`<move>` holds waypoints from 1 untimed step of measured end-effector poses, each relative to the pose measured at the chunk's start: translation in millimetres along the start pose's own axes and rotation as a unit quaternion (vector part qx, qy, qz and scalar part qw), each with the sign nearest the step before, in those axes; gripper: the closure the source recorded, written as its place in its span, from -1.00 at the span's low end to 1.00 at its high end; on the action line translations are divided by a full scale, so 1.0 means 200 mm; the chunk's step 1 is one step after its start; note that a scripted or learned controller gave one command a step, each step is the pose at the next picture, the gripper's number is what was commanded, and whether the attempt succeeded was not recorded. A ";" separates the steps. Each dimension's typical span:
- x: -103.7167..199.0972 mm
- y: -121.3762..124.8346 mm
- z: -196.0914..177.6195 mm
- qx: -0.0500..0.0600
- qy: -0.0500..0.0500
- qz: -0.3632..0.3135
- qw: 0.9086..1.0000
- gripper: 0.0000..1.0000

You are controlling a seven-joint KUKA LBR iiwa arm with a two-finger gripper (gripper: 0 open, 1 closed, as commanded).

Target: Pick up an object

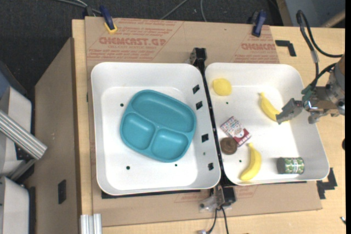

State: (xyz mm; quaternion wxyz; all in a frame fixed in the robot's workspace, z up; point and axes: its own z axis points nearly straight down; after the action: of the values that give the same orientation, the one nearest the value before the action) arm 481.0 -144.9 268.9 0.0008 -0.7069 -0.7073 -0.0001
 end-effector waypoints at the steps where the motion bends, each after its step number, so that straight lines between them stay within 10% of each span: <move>1: 0.02 0.01 0.21 0.002 0.001 0.000 1.000 -1.00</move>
State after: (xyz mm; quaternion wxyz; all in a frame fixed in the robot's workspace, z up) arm 482.3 -141.3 226.3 0.0030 -0.7071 -0.7071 0.0009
